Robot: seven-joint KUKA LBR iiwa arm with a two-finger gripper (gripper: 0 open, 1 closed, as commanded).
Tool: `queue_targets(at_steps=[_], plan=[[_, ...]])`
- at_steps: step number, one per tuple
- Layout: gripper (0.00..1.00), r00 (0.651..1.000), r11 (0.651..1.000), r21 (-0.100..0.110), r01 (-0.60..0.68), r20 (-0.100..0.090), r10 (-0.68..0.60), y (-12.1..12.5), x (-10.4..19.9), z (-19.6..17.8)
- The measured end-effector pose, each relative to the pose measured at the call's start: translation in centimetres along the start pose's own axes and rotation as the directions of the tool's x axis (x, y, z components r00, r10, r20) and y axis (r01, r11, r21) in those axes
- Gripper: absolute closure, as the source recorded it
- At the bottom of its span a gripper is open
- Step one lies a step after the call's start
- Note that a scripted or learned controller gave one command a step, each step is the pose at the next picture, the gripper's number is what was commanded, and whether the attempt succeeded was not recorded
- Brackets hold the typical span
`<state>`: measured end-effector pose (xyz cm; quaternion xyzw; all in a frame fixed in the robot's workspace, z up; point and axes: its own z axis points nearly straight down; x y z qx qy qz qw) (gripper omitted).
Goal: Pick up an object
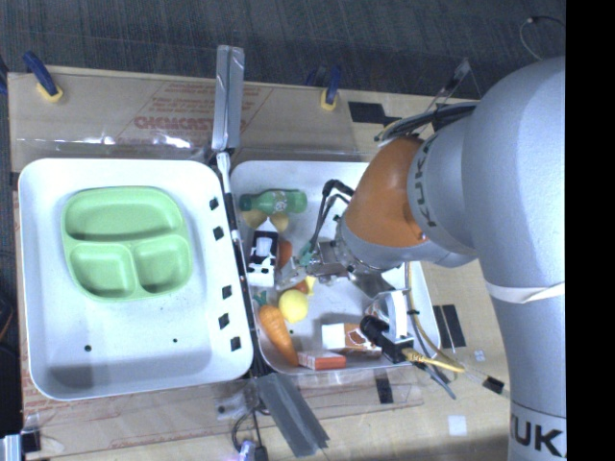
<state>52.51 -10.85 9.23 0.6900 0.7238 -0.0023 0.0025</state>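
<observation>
My gripper reaches down into the right bin, low over the clutter at its middle. A yellow lemon lies just below it, with an orange carrot beside that against the bin's left wall. Left of the gripper stands a black-and-white cow toy. A green bottle lies on its side toward the bin's far end. Small orange and teal pieces sit right under the gripper, partly hidden by the wrist. I see nothing lifted.
The left bin holds a green divided tray. A white and red box and a flat red packet lie at the right bin's near end. The arm's orange band and grey body cover the bin's right side.
</observation>
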Motion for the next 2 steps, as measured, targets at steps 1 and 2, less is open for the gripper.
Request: queue_targets(at_steps=[1, 2], plan=[[1.0, 1.0, 1.0, 0.005, 0.007, -0.004, -0.007, 0.0, 0.2, -0.9], [1.0, 0.989, 0.989, 0.005, -0.146, -0.007, 0.146, 2.5, 5.9, -9.9]])
